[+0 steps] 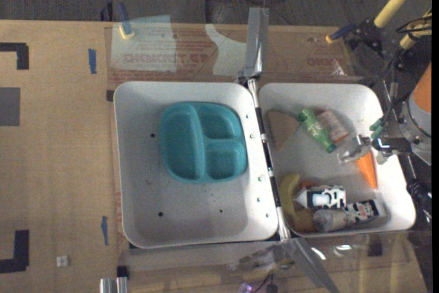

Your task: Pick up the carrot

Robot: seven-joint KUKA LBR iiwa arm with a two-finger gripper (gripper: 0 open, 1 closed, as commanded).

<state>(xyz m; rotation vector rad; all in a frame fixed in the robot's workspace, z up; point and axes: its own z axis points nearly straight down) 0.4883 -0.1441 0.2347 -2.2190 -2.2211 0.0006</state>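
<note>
Camera view from above: two shallow white bins are seen side by side on the counter (pixel 55 168). The left bin (pixel 137 216) is occupied by a teal divided plate (pixel 204 141), lying flat a little above the bin's centre.

The right bin (pixel 391 120) is seen to hold several items. The carrot (pixel 369 169) is located at the right side of this bin, near the right wall, with its narrow tip pointed toward the lower edge of the frame. The end effector (pixel 367 145) is positioned at the carrot's upper end, reached in from the right of the frame; its metal fingers (pixel 352 148) are seen touching or just above the carrot's top, but whether they are spread or pressed together cannot be told at this resolution, and a grip on the carrot cannot be confirmed.

A green bottle (pixel 318 128) is noted lying tilted in the upper middle of the right bin, left of the end effector. A banana (pixel 291 199) is recorded at the lower left of the bin, with a black-and-white carton (pixel 322 198) just beside it and a small can (pixel 328 219) below that.
</note>
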